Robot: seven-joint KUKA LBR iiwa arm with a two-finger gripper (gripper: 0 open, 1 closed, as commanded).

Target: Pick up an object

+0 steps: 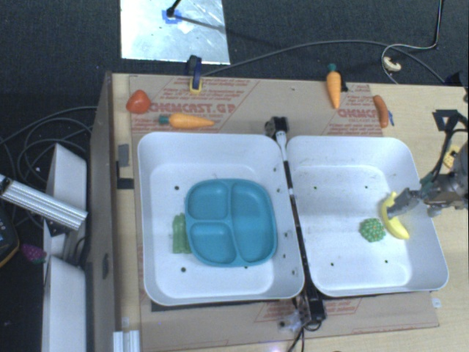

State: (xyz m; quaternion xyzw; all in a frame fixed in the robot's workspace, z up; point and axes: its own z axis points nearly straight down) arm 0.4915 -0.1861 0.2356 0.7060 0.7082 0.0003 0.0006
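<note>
Tool over upright-lying banana.

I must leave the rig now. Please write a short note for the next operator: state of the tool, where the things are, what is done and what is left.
Tool: low in the right bin, at the yellow banana; I cannot tell if it grips it.
Green round item: right bin, just left of the banana.
Blue divided plate and green item: left bin.
Done: approach to the banana.
Left: confirm the grasp, then lift.
</note>
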